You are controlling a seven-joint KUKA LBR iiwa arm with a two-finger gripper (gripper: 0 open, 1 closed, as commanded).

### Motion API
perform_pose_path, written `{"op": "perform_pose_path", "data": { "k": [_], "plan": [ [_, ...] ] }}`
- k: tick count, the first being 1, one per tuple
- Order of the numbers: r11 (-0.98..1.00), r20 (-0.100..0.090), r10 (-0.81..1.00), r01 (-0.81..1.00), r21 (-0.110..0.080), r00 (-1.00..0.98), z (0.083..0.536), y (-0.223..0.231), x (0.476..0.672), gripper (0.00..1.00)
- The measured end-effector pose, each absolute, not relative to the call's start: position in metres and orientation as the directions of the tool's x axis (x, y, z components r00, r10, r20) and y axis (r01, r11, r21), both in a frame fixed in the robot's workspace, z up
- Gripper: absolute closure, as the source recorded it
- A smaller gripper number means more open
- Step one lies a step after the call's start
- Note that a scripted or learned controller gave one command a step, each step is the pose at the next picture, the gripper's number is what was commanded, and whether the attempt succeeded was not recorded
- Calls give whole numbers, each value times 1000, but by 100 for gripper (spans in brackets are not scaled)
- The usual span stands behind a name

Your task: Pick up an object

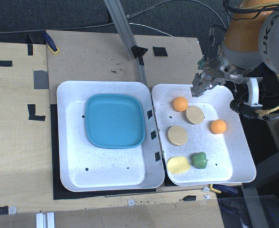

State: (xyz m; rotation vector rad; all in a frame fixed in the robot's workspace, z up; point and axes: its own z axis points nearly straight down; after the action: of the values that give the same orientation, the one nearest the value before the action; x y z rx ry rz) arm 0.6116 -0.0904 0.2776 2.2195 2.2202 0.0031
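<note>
Orange ball [180, 103] beside gripper [197, 91]

Both bins [70, 127] look like smooth white plastic with a slight sheen and a few dark specks, and the blue plate [114, 120] in the left one is matt plastic. The worktop [15, 127] is pale, bare wood, scuffed and patched with black tape. The arm [251, 25] has a glossy orange band over grey casing, and the claw [199, 88] looks like dull metal.

A plate [114, 120] lies in the left bin [63, 127], six small items [178, 136] in the right.
</note>
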Motion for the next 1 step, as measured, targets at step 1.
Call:
{"op": "perform_pose_path", "data": {
  "k": [1],
  "plan": [
    [4,1,1000,1000,-1,-4,277,-42,615,100]
  ]
}}
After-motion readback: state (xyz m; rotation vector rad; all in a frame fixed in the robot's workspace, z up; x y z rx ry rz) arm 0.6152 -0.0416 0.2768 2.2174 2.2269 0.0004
